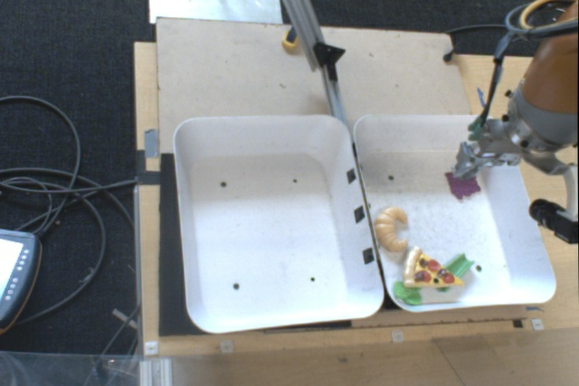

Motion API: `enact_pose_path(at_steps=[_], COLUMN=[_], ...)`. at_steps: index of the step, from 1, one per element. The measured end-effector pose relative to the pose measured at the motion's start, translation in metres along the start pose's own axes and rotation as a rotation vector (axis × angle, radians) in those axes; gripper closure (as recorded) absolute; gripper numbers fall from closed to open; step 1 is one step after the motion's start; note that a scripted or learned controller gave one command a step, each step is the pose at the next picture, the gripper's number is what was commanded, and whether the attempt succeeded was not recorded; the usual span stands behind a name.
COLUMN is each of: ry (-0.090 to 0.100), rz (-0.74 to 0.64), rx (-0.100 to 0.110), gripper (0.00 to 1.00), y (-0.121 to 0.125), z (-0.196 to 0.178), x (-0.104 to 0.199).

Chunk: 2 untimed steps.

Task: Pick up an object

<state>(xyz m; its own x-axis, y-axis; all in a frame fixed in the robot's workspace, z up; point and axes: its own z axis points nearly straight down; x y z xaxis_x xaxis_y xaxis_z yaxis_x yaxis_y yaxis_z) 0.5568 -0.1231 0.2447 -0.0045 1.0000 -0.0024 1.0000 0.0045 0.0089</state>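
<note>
My gripper (467, 169) hangs over the right part of the right bin (507, 280), and a small purple object (464, 186) sits right at its fingertips. Whether the fingers clasp that purple object or merely touch it from above is unclear. A tan croissant (393, 229) lies near the bin's left wall. A toy pizza slice (429, 270) rests by the front rim, with a green piece (460, 267) beside it.
The left bin (194, 140) adjoins the right bin along a shared divider with black clips (359, 214). A slanted metal pole (298, 0) crosses the back of the bench. Cables and a handheld screen (14, 271) lie on the floor at left.
</note>
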Motion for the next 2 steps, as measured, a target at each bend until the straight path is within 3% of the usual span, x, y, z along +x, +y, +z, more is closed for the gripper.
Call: enact_pose_path(at_steps=[1,2], ry=[0.001,0.005], rz=[0.000,-0.006], rx=[0.003,0.009], gripper=[1.00,1.00], y=[0.002,-0.007], z=[-0.036,-0.023], x=[0.000,0.059])
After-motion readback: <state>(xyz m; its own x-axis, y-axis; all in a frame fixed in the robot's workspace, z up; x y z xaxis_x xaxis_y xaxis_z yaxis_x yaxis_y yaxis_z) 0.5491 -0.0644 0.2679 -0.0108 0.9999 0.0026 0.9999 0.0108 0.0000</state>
